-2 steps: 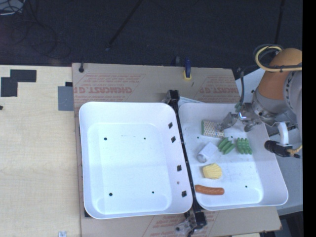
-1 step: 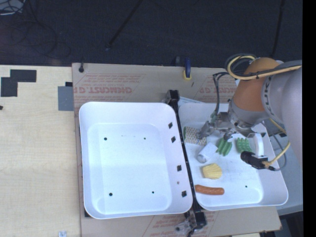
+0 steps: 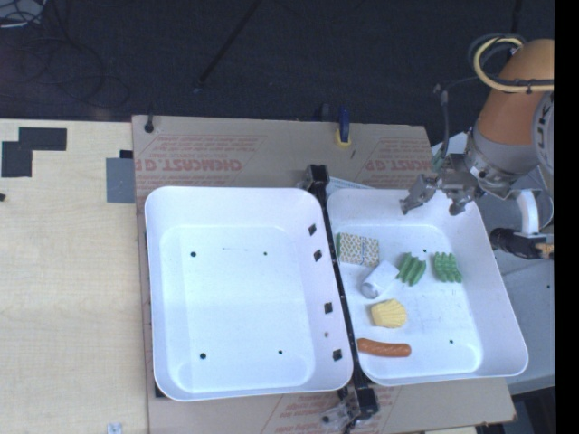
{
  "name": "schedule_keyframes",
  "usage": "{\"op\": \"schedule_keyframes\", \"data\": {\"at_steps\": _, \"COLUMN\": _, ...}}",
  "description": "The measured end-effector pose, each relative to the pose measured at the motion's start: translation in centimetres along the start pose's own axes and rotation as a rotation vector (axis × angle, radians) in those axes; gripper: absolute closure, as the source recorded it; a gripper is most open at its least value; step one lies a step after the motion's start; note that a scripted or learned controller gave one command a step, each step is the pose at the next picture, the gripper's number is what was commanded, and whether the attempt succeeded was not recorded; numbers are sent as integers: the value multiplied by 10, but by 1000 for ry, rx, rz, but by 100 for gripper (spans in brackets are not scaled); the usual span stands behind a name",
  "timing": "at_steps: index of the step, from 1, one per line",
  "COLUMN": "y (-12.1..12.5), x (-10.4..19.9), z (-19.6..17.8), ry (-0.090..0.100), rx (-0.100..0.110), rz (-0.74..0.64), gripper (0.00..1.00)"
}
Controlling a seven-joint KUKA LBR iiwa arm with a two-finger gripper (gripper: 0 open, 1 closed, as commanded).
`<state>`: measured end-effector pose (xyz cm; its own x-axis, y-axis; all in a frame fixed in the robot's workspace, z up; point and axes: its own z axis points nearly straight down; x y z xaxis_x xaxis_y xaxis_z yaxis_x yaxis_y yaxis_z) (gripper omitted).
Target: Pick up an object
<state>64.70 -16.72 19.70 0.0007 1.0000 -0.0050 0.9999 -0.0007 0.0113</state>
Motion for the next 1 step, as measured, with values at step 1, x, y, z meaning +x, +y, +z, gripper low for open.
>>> {"op": "schedule_keyframes", "data": {"at_steps": 1, "y": -3, "x": 1, "z": -2, "ry": 4, "rx": 13, "rz": -1, "gripper": 100}}
